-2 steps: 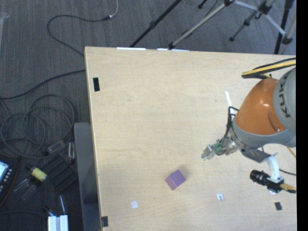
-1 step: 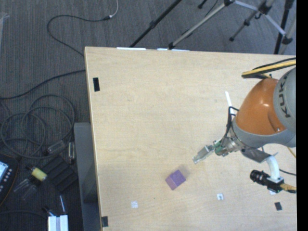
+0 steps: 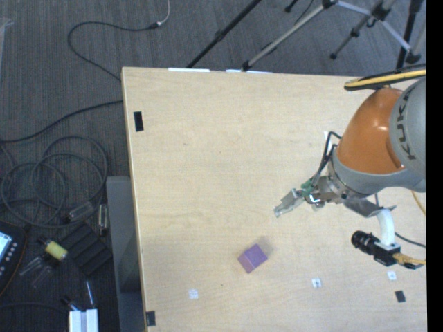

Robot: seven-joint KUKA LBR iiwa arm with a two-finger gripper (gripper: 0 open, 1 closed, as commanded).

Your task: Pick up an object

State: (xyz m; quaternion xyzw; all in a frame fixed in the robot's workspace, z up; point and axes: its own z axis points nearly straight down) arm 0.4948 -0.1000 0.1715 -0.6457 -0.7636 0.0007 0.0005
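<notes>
A small purple block (image 3: 252, 257) lies on the pale wooden bench top (image 3: 221, 158), toward the front. The arm reaches in from the right, its orange band at the upper right of the bench. The gripper (image 3: 282, 207) points left and slightly down, above and to the right of the block and well apart from it. I see nothing held at its tip.
A black marker patch (image 3: 138, 121) sits near the bench's left edge. Small white and black tags (image 3: 316, 282) dot the front of the bench. A black cable connector (image 3: 374, 246) hangs below the wrist. Cables and tripod legs lie on the floor around the bench.
</notes>
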